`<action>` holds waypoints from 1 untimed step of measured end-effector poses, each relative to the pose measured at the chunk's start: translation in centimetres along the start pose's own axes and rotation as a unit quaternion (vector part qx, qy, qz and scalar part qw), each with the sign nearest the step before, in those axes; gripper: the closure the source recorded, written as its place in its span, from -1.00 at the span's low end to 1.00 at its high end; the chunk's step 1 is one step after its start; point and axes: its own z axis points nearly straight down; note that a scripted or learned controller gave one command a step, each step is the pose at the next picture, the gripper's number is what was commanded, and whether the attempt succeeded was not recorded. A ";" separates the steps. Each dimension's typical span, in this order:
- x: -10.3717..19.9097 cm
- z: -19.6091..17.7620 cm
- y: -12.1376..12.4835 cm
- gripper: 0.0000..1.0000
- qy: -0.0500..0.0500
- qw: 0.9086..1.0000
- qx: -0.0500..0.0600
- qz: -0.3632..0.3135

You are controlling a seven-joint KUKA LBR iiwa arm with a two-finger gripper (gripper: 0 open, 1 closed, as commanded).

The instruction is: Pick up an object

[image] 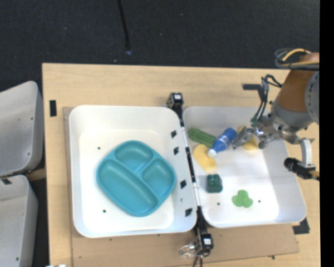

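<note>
My gripper (255, 136) hangs low over the upper right part of the right bin (284, 204), under the orange-banded wrist (292, 96). A small yellow object (250, 145) lies right beneath it, partly hidden. Just to its left lies a blue bottle (224, 139) with a white cap, tilted toward a yellow lump (204, 157). A green elongated object (201, 136) rests behind the bottle. A dark green block (213, 183) and a light green piece (242, 199) sit nearer the front of the bin.
The left bin (83, 127) holds a blue divided plate (135, 177). A black divider with clips (187, 166) runs between the bins. Black cable and fittings (298, 167) hang off the arm at the right bin's right wall.
</note>
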 end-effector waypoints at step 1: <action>-0.1 -0.8 0.0 1.00 -0.001 1.000 -0.001 0.000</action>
